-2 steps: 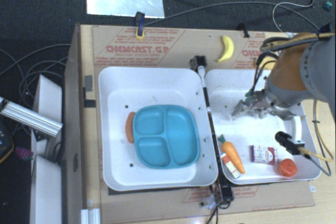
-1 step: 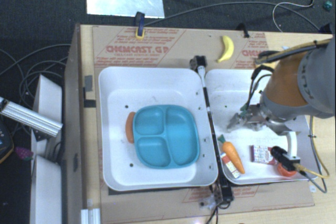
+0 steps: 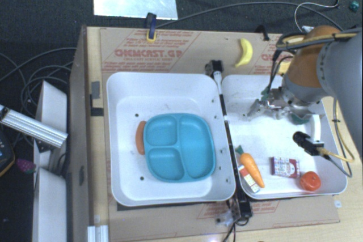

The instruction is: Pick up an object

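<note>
The tool (image 3: 262,106) hangs over the upper part of the right bin (image 3: 249,139), above bare white floor. Whether it is apart or together I cannot tell from this slant, and no object is seen clamped in it. The things it could take lie along the lower edge of that bin: a carrot (image 3: 250,169) against the lower left wall, a small red packet (image 3: 284,166) just right of it, and an orange-red round thing (image 3: 309,181) near the lower right corner. All three are well apart from the tool. The left bin (image 3: 164,79) holds a blue divided plate (image 3: 179,147) with a sausage-like piece (image 3: 139,137) touching its left rim. A banana (image 3: 245,52) lies on the table (image 3: 170,51) at the upper right, outside both bins. To do this step well, I judge the tool should travel toward the lower edge of the frame before it descends. The round thing seems the best target, since it has free floor on most sides. The carrot sits tight against the wall, so a grasp there risks striking the bin, and the flat packet may slip.
</note>
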### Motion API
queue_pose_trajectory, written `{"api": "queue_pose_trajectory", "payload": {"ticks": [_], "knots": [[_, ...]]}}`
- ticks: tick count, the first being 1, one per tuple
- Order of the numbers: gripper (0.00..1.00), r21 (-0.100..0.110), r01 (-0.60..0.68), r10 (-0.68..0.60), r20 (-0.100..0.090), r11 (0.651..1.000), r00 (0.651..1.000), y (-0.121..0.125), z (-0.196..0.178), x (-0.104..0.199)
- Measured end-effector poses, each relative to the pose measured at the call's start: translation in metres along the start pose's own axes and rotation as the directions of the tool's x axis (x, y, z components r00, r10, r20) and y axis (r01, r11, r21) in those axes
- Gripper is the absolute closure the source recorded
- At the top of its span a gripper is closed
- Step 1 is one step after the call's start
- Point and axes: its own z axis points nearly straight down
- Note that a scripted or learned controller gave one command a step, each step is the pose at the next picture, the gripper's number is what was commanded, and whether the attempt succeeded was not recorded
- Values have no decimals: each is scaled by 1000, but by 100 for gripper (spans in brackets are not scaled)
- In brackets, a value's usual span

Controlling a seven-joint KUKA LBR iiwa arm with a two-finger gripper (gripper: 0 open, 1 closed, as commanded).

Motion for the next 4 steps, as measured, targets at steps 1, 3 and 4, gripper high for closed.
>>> {"api": "queue_pose_trajectory", "payload": {"ticks": [1, 3, 4], "knots": [[0, 1, -1, 1, 0, 1000, 1000, 1, 0, -33], [100, -3, 6, -6, -2, 1000, 1000, -3, -35, -62], [100, -6, 10, -10, -1, 1000, 1000, -2, -46, -62]]}}
